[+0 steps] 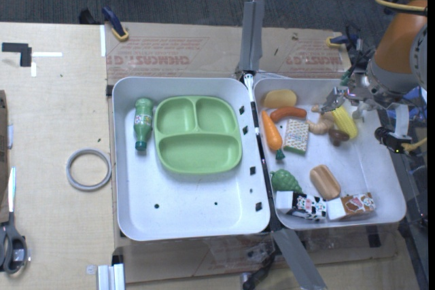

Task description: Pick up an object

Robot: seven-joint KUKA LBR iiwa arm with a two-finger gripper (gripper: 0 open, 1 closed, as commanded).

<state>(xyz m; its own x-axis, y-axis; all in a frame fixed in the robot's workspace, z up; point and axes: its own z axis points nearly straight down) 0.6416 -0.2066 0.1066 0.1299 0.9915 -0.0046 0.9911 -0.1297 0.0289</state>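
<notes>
Carton (355,204) readable – pincer (335,102) tips indistinct

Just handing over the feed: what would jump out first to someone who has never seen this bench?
The big green divided plate in the left bin, with a green bottle lying beside it on its left. Then the right bin, crowded with toy food: an orange carrot, a yellow corn cob, a green broccoli. The gripper hangs over the corn at that bin's far right.
</notes>
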